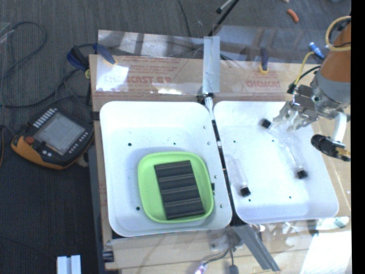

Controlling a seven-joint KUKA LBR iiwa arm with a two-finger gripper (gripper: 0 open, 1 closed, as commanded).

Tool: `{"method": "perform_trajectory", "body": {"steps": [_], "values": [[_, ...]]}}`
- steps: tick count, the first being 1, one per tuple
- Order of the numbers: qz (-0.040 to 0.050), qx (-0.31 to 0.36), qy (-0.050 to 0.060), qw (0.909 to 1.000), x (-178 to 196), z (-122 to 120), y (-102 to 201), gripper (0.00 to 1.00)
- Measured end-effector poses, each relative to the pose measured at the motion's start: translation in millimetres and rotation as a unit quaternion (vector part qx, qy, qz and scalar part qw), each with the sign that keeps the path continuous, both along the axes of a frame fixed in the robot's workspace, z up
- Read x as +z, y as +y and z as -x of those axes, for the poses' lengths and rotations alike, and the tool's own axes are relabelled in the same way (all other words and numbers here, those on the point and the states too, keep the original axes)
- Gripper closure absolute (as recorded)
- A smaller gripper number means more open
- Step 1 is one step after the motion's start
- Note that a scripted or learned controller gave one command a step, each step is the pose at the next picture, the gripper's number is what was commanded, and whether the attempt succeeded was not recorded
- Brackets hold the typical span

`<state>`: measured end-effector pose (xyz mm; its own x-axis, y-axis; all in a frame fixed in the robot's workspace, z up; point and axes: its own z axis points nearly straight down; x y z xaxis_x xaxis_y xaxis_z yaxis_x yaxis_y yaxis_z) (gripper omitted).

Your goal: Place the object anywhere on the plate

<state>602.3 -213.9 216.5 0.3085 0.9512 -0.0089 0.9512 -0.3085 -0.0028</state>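
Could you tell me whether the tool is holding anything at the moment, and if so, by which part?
It cannot be told: the tool hangs over the right bin, too blurred to show anything in it.

arm (336, 67): grey, orange band | yellow cable | tool (300, 114): pale metal

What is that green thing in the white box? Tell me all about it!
It is a light green plate, square with rounded corners and a raised rim, and it looks like plastic. It lies flat on the floor of the left bin, toward the near side. A dark grey ribbed block lies on it, covering most of its middle.
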Motion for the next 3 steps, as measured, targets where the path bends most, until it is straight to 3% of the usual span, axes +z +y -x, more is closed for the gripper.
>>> {"method": "perform_trajectory", "body": {"steps": [1,2,3], "values": [[-0.0002,0.000,0.000,1.0000,0.1,-0.1,0.2,0.00],[-0.0029,0.006,-0.003,1.0000,37.9,-47.5,47.8,0.00],[-0.0028,0.038,-0.003,0.9993,110.9,-66.7,106.0,0.00]]}}
